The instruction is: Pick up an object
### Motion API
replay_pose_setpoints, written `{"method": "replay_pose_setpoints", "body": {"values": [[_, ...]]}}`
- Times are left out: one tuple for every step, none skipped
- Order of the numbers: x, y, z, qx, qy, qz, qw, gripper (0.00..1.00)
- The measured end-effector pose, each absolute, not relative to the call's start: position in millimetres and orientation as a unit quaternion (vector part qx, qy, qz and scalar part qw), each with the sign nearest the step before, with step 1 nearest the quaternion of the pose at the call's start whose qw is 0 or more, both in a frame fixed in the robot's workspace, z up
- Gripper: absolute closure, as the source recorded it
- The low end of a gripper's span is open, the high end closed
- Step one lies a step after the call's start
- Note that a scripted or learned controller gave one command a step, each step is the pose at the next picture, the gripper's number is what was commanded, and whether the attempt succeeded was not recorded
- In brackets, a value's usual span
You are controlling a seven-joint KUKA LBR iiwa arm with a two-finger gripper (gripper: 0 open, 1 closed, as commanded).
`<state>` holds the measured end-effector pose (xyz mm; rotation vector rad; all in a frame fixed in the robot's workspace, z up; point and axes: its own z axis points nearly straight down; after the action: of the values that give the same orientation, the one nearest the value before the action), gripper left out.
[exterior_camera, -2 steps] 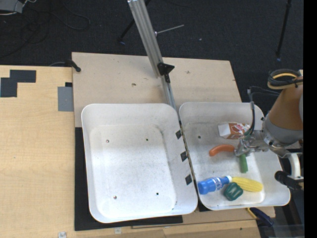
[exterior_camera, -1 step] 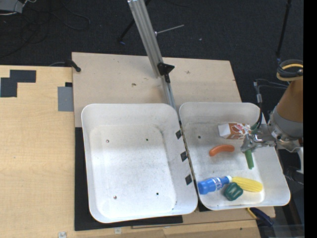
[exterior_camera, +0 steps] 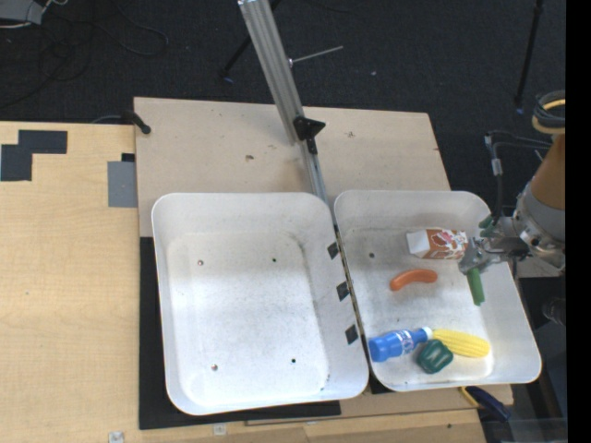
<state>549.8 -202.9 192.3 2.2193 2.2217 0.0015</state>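
Note:
The right bin (exterior_camera: 517, 358) holds several things. A white and red carton (exterior_camera: 438, 243) lies near its far side, with an orange sausage-shaped piece (exterior_camera: 413, 279) just in front of it. A blue bottle (exterior_camera: 398, 344), a yellow corn cob (exterior_camera: 462, 343) and a dark green lump (exterior_camera: 434, 357) sit close together along the near edge. My gripper (exterior_camera: 482, 258) hovers low over the bin's right side, just right of the carton. A short green stick (exterior_camera: 476, 287) reaches down from directly under the gripper. I cannot tell whether it is held or lying on the bin floor.
The left bin (exterior_camera: 175, 247) sits beside the right one, joined along a divider with black clips (exterior_camera: 343, 290). A slanted metal pole (exterior_camera: 277, 72) rises behind the bins. Cables and a stand crowd the dark floor at right.

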Motion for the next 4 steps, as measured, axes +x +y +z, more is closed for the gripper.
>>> {"method": "replay_pose_setpoints", "body": {"values": [[553.7,-203.4,234.9,0.706,0.708,0.0005,0.001,1.00],[569.8,-148.3,243.2,0.705,0.709,0.0006,-0.001,1.00],[585.2,-100.4,249.2,0.705,0.709,0.0005,-0.001,1.00],[601.3,-58.2,242.0,0.706,0.708,-0.0002,-0.001,1.00]]}}
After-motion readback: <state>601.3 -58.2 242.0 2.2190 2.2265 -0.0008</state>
